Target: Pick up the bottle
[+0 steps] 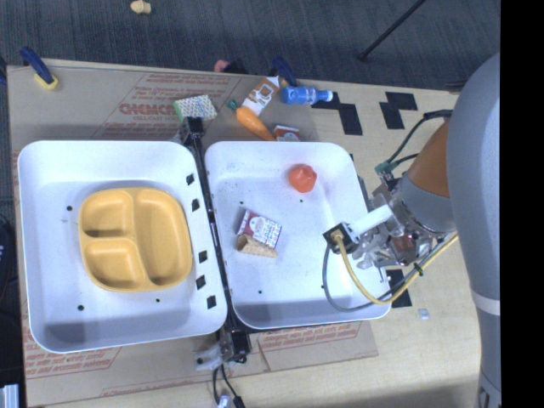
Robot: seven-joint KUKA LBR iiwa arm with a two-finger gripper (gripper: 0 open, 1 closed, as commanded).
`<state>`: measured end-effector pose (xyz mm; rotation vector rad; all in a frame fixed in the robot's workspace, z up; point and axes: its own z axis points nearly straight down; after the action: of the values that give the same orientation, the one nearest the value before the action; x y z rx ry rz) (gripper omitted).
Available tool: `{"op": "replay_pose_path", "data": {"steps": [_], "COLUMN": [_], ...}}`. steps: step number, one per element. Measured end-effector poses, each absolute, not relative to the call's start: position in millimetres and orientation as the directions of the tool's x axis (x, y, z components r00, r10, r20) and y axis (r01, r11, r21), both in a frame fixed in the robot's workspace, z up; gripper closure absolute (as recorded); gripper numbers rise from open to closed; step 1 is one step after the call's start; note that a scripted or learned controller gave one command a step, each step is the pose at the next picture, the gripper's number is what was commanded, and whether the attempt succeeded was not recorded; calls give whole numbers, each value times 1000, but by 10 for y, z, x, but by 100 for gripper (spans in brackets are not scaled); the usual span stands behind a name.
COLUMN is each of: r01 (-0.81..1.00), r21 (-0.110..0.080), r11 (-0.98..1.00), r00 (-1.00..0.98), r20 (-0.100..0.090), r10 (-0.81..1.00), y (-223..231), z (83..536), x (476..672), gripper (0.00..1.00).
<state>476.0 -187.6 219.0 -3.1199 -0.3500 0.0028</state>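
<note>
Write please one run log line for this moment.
task: pick up bottle | blue bottle: on bench behind right bin, untouched | gripper: over right bin's right edge, far from bottle | left bin: yellow divided plate

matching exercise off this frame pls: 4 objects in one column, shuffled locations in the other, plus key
Things:
1. yellow divided plate
2. red ball
3. blue bottle
4. tool

Places:
A. on the bench behind the bins
B. in the left bin
C. at the right bin's right edge
D. in the right bin, near its back wall

Pairs: 1-B, 2-D, 3-A, 4-C
</note>
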Motion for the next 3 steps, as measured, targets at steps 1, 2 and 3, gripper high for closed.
{"op": "replay_pose_path", "data": {"steps": [1, 2, 3], "r01": [207, 360, 253], "r21": [-7, -4, -4], "r11": [-978, -933, -968], "r00": [978, 933, 968], "r20": [-4, -3, -3], "r10": [207, 360, 253], "y": [-1347, -1912, -1791], "z": [1770, 1873, 2084], "x": [4758, 4757, 4763], "gripper": [100, 100, 100]}}
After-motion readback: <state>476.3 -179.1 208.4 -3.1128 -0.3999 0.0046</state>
